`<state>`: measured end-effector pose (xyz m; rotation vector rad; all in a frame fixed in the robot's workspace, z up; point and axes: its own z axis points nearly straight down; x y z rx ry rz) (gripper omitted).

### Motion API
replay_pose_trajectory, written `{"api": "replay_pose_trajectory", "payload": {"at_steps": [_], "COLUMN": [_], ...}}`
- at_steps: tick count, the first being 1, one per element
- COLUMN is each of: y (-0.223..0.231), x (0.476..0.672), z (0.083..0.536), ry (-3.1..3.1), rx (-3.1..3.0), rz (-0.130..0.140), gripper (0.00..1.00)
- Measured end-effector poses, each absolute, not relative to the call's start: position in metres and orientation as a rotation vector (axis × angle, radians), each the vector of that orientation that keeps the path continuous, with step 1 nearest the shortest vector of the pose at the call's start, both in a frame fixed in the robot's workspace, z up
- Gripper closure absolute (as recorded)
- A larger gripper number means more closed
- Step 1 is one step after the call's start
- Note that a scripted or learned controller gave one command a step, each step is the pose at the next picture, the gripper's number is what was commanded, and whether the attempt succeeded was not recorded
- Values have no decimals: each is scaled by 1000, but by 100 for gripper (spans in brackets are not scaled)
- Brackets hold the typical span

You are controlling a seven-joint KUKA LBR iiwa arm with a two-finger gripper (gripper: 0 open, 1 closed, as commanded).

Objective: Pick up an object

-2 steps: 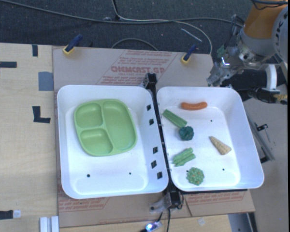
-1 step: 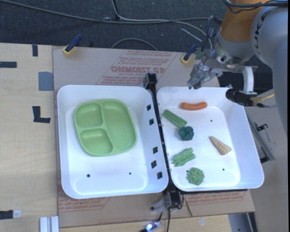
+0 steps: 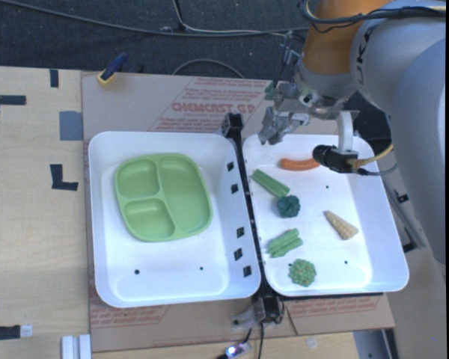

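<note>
End effector hanging over the right bin's upper-left corner, finger state unclear | carrot lying just beside it, right of centre frame | green tray sitting in left bin

In your left white bin lies the green divided plate; at its three o'clock, the right white bin holds the orange carrot at twelve and the green broccoli floret at six.

Two shallow white plastic bins look smooth and faintly glossy. The green divided plastic plate has a soft sheen. At its 12 o'clock, printed brown cardboard looks matt. The bench's pale wood shows grain.
</note>
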<state>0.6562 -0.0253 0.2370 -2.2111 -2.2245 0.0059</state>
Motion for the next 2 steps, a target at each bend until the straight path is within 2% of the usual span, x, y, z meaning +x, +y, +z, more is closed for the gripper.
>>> {"api": "replay_pose_trajectory", "payload": {"at_steps": [1, 2], "y": [34, 90], "x": [656, 653], "z": [221, 231], "ry": [-2225, -2226], "rx": [-2212, -2212], "rz": [7, 4], "gripper": [100, 100]}}
